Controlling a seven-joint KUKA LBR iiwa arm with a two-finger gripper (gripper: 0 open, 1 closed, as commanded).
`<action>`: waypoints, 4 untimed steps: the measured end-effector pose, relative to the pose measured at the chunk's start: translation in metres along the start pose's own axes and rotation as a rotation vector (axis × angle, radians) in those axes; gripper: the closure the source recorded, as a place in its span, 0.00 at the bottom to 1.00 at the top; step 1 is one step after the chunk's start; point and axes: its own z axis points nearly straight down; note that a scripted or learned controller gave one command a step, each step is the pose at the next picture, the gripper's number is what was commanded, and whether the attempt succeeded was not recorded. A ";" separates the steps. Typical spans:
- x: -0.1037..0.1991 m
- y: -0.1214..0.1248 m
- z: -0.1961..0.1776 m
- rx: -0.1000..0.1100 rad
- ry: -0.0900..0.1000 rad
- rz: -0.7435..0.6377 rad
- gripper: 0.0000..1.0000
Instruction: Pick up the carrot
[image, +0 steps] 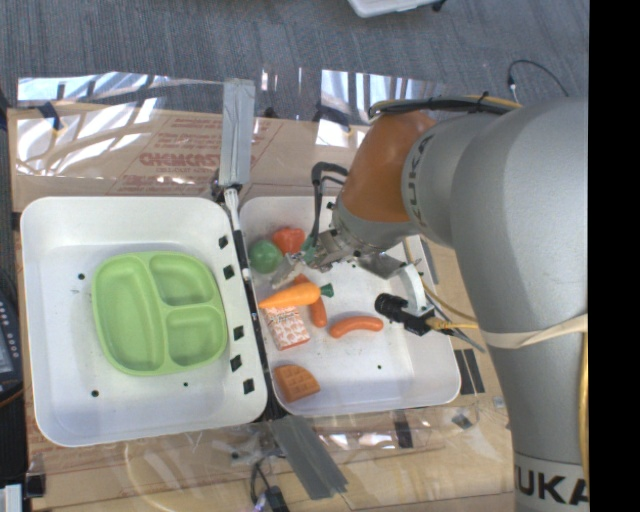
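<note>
A: Where is the carrot (291, 296) to be found?

B: It is seen in the right bin (430, 385), near the left wall, lying roughly crosswise with its green end toward the middle of the bin. A small printed box (288, 326) is touched by it below, and a green ball (265, 256) and a red piece (289, 239) are seen just above.

A: How is it judged to handle?

B: It is taken for a toy: light, stiff and smooth-skinned, so some slipping may be expected. The thick orange middle is judged the best place to be gripped, across the short width, since the taper toward the tip would let it be squeezed out.

A: And the gripper (312, 255)?

B: It is seen just above and slightly right of the carrot, close to it but not clearly touching. Whether it stands wide or narrow cannot be told; it is masked by the wrist. Nothing is seen to be held.

A: What else is noted?

B: A sausage (356, 326) and a waffle (296, 381) lie further down, and a green tray (160, 312) in the left bin (50, 400).
</note>
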 end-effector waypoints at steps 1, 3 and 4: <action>0.011 -0.033 0.010 -0.011 -0.003 -0.122 0.00; 0.011 -0.035 0.002 -0.006 -0.002 -0.125 0.00; 0.017 -0.071 0.007 -0.020 -0.006 -0.032 0.00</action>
